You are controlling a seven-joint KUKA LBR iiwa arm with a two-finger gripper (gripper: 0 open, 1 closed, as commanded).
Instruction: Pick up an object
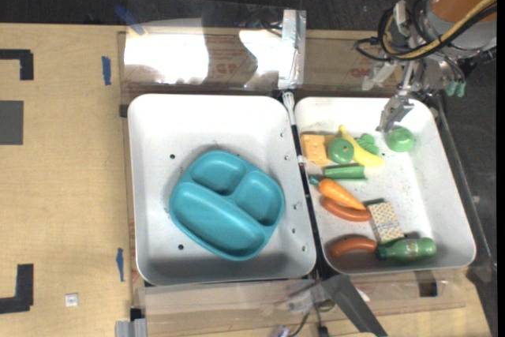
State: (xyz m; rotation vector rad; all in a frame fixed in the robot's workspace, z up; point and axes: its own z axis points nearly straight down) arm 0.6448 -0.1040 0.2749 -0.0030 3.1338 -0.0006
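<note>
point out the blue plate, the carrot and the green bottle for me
blue plate (227, 205): camera view, middle of the plate, in the left bin
carrot (342, 191): camera view, middle of its orange body, right bin
green bottle (409, 249): camera view, middle of its body, near the right bin's front edge

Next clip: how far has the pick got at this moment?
Done: the gripper has reached the right bin, poised by the green piece at its far end. In hand: nothing visibly held. Left: the grasp and lift; the carrot, bottle and other toy food all lie in the bin.
</note>
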